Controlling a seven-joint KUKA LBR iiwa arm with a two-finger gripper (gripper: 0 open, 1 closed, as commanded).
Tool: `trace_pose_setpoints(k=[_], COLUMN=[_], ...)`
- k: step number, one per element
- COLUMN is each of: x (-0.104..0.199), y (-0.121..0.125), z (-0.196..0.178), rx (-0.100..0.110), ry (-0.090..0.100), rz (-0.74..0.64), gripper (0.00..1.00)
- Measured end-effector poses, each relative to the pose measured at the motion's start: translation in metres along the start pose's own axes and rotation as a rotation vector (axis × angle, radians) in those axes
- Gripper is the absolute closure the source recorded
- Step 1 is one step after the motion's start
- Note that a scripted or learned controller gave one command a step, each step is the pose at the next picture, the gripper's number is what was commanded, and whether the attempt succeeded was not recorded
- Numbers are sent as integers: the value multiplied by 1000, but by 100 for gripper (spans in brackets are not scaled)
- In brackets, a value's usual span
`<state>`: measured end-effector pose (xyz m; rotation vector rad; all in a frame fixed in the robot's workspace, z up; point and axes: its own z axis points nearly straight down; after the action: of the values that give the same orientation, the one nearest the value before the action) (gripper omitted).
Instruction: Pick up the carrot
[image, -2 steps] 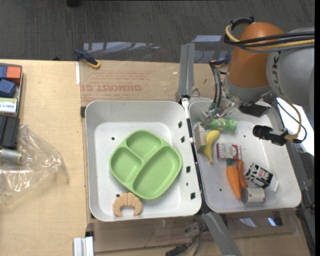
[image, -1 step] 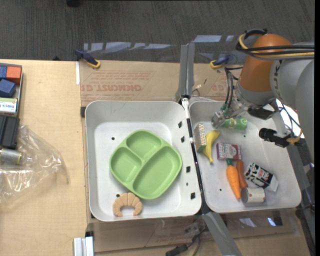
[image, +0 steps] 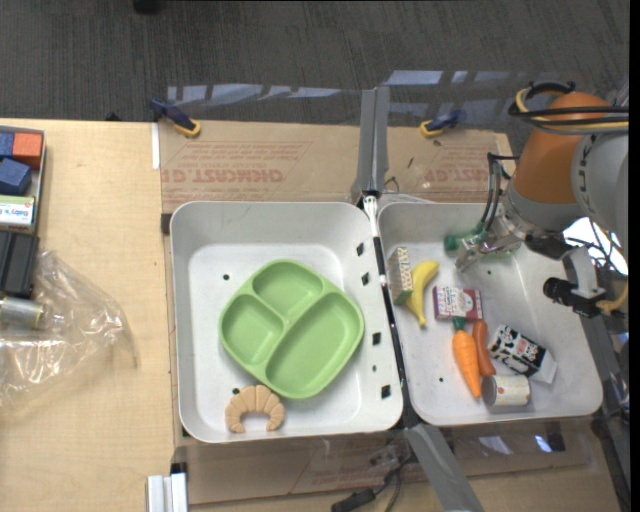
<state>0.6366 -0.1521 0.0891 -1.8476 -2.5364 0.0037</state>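
The carrot (image: 467, 362) is orange with a green top and lies in the right bin (image: 560, 300), toward the front, pointing at the near wall. A thin red item (image: 483, 345) rests against its right side. My gripper (image: 481, 247) hangs over the back of the same bin, well behind the carrot and apart from it, with a small green object (image: 455, 241) just to its left. The grey arm with its orange band (image: 548, 165) comes in from the upper right.
Around the carrot lie a banana (image: 424, 291), a pink carton (image: 457, 302), a black-and-white carton (image: 520, 352), a small cup (image: 508, 390) and a snack pack (image: 402, 268). The left bin (image: 200, 300) holds a green divided plate (image: 292, 328) and a croissant (image: 254, 408).
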Motion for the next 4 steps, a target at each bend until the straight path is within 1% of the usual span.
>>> trace_pose_setpoints(k=[1,2,3,4], x=[-73,-73,-73,-72], y=[-5,-5,-4,-4], z=[4,-2,3,-3], rx=[13,18,14,18], ry=[5,6,5,6], rz=[166,162,175,171], gripper=[100,100,100,100])
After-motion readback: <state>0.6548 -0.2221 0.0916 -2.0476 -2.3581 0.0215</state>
